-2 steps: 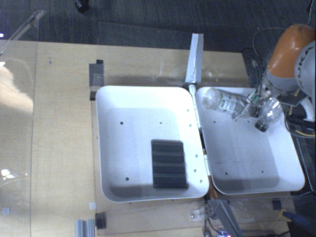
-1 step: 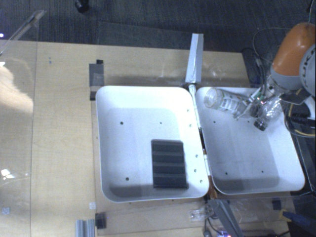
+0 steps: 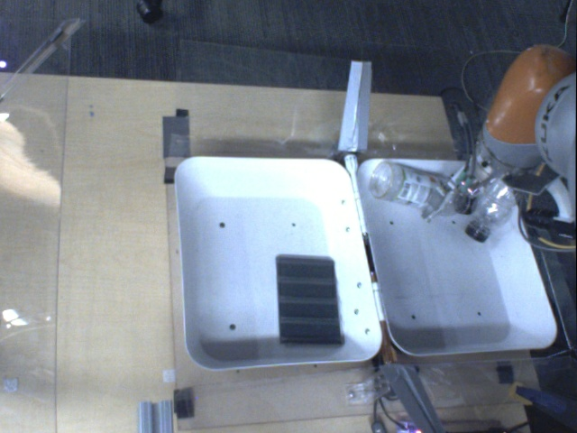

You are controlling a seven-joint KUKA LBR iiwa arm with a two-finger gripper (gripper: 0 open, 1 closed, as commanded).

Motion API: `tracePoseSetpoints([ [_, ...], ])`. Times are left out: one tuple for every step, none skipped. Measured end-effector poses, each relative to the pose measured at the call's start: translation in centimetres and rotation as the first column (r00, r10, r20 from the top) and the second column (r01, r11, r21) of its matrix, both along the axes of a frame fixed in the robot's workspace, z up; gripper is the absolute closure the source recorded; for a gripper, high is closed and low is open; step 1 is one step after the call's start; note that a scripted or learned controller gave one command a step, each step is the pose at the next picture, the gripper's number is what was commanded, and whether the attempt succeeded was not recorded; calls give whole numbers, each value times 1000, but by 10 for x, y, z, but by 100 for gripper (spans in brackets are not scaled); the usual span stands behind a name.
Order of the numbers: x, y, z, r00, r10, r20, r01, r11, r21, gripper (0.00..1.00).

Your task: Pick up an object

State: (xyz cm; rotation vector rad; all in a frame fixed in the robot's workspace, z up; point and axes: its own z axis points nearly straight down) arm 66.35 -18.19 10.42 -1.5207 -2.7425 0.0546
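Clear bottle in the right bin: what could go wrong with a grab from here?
1. The clear bottle lies on its side in the right bin and is round, so it may roll or slip from the gripper.
2. It sits close to the bin's far wall, leaving little room for the fingers.
3. The black ridged block in the left bin is far from the gripper.
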Motion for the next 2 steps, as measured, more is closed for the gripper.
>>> tracePoseSetpoints([
  [-5, -22, -1, 995, 96, 26, -97, 995, 30, 0],
  [0, -3, -1, 999, 54, 6, -54, 999, 1, 0],
])
